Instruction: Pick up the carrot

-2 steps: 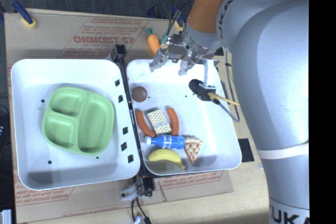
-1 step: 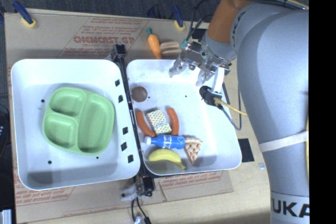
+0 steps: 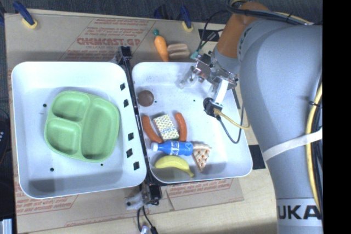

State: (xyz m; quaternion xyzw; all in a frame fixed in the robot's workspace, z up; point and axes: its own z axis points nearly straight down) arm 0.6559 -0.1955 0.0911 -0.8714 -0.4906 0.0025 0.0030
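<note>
Tabletop (image 3: 71,35) holds carrot (image 3: 160,47) just outside right bin (image 3: 241,164). Claw (image 3: 189,78) nearby, open/closed state can't tell. Approach step; next: reach over rim.

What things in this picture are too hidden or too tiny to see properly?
- Gripper, camera view: too small and blurred to tell how it is set.
- Banana: the blue bottle lies across its top edge.
- Bun beside the carrot: behind the bin rim, so its lower part is hidden.
- Right bin's far side: the grey arm covers it.
</note>
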